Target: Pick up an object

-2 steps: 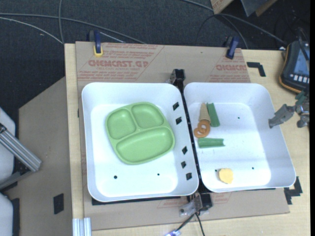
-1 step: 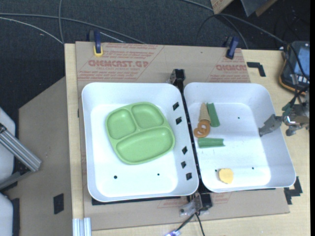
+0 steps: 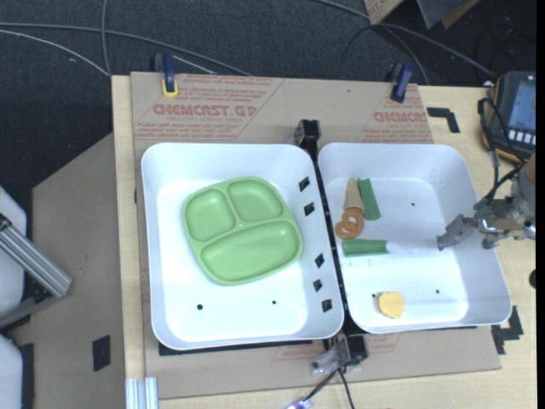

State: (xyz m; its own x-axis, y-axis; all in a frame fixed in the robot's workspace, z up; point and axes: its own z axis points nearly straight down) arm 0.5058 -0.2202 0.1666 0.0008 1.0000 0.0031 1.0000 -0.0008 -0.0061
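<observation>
The gripper (image 3: 449, 237) hangs at the right bin's (image 3: 426, 162) right wall, nothing visibly held, can't tell its opening; the yellow piece (image 3: 391, 304) lies near the bin's front wall, well apart from it. Green sticks (image 3: 367, 246) and a ring (image 3: 348, 226) sit by the bin's left wall.

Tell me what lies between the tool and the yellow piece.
Bare white floor of the right bin separates the tool from the yellow piece, per the camera view.
</observation>
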